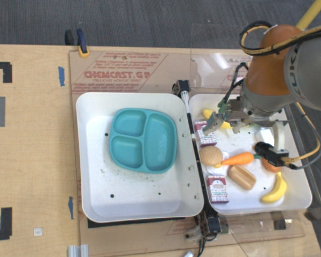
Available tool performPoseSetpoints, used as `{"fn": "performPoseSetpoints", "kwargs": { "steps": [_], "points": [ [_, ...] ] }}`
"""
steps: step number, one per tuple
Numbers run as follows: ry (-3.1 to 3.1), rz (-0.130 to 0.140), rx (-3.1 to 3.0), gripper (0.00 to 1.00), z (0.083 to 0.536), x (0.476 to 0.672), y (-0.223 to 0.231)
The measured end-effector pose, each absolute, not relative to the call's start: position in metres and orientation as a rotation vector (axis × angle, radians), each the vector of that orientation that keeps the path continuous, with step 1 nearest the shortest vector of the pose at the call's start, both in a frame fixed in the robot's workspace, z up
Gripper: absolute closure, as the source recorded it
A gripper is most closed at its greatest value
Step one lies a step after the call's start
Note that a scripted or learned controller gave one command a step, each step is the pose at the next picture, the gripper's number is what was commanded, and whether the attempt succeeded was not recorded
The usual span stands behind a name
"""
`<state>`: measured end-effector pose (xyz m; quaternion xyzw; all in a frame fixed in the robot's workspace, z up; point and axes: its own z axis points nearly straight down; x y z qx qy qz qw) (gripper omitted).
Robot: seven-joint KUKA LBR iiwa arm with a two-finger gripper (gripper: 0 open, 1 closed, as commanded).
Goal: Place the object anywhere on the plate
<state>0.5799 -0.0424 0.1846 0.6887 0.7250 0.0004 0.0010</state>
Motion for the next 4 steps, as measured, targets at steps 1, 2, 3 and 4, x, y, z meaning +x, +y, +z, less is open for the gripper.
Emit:
{"fn": "performPoseSetpoints", "kwargs": {
  "steps": [1,2,3,4],
  "points": [
    [2.276,0.001,2.162,0.0,0.1846,0.5799,-0.0424],
    [2.276,0.001,2.162,0.0,0.1846,0.5799,-0.0424],
    [2.276,0.001,2.162,0.0,0.1846,0.5799,-0.0424],
    [2.276,0.001,2.162,0.0,0.1846,0.5799,-0.0424]
  ]
}}
